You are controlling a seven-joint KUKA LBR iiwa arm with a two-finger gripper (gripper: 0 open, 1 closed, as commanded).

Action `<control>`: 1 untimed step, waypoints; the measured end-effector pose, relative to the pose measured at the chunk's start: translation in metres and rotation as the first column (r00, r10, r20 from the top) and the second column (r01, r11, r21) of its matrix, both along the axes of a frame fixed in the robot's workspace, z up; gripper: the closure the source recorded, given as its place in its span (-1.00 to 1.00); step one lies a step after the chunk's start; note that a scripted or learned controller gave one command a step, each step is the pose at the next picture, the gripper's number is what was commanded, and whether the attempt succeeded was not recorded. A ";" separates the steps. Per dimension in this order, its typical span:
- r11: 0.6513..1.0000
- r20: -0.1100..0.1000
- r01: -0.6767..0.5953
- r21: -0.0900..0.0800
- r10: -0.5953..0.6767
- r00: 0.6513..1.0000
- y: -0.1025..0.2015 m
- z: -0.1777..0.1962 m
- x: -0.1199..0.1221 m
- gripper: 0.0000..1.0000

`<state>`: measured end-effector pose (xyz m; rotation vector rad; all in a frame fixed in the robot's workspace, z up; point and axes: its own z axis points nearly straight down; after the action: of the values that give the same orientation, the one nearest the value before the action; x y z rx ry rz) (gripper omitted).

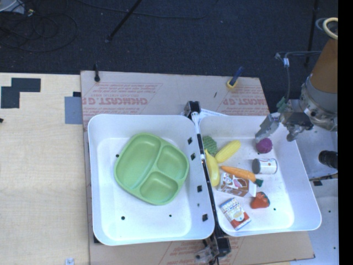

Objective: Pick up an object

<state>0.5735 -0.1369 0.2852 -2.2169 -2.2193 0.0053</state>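
Two bins; toys crowd right bin (287, 217). Our hand (280, 127) hovers at its far right, fingers apart, holding nothing. Purple ball (265, 145) lies just below-left. We judge: centre over ball, descend straight, avoid cup (266, 165).

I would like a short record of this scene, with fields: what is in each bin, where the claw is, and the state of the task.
left bin: one green divided plate
right bin: purple ball, corn cob, banana, carrot, small white can, red toy, two small cartons
claw: above the far right part of the right bin, near the purple ball, open
held: nothing between the fingers
task state: no object picked up yet
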 end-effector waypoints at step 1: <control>1.000 -0.002 0.001 0.001 -0.001 1.000 0.034 -0.096 0.015 -1.00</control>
<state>0.5885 -0.1031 0.1892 -2.2165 -2.2167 0.0073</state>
